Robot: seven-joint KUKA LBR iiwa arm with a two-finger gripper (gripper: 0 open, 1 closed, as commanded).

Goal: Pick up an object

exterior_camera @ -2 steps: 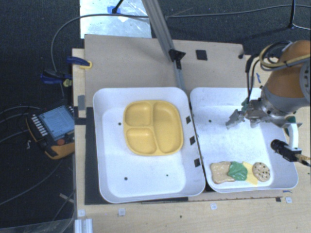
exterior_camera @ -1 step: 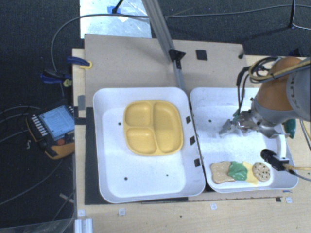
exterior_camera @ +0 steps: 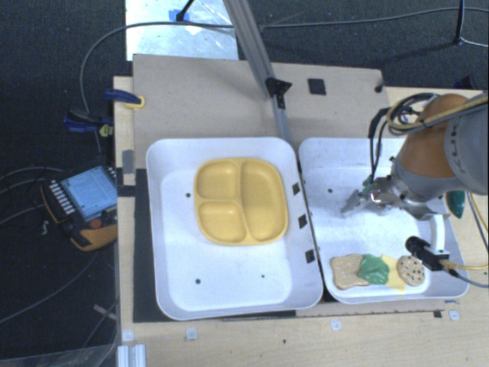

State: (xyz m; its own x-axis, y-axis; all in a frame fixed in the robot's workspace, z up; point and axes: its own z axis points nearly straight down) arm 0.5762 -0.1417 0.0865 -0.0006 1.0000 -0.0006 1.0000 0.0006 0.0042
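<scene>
While the hand [exterior_camera: 357, 202] hovered, its state unclear, 3 small toy foods lay nearby.
The soft-looking green leafy toy [exterior_camera: 374, 268] seemed light and best pinched across its middle.

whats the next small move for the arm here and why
Probably shift the claw toward the near edge of the right white bin and lower it. It sits over bare bin floor, apart from the pile: a tan bread-shaped piece, a green crumpled leaf-like piece and a round speckled cookie. Nothing lies under it to grasp.
</scene>
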